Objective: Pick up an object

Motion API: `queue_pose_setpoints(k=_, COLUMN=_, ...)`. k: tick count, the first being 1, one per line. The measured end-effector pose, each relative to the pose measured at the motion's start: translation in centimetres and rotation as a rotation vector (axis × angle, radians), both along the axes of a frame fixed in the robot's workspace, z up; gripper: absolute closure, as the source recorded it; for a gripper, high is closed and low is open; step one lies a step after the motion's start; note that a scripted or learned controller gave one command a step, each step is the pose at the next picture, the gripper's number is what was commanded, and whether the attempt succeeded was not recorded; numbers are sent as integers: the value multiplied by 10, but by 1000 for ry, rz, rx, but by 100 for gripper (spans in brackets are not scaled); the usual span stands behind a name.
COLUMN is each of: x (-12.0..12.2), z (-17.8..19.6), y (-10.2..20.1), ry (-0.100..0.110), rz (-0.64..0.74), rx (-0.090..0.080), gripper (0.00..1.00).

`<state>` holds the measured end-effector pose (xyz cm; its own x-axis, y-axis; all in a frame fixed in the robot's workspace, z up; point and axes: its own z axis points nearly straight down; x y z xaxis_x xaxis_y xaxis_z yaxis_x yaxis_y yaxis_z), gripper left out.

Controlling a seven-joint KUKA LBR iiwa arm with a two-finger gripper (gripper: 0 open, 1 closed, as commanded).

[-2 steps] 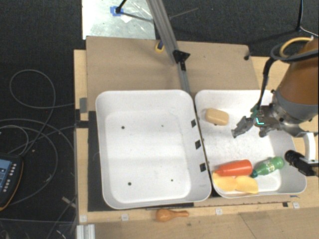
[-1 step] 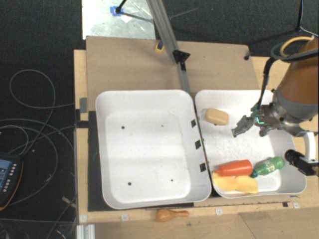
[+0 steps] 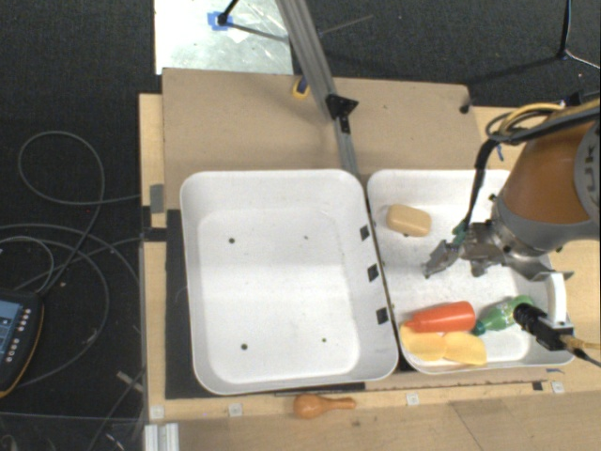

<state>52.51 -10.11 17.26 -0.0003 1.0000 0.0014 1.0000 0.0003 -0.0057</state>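
Gripper (image 3: 443, 259) hangs with fingers spread and nothing between them over the right bin (image 3: 427, 184), just below a tan block (image 3: 409, 220). Near that bin's front edge lie an orange-red carrot-like piece (image 3: 441, 317), a yellow piece (image 3: 443, 348) and a green object (image 3: 496, 317).
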Motion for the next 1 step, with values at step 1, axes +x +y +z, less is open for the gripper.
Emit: queue_pose_setpoints(k=1, x=0, z=-63, y=1, ry=0, rz=0, rx=0, gripper=0)
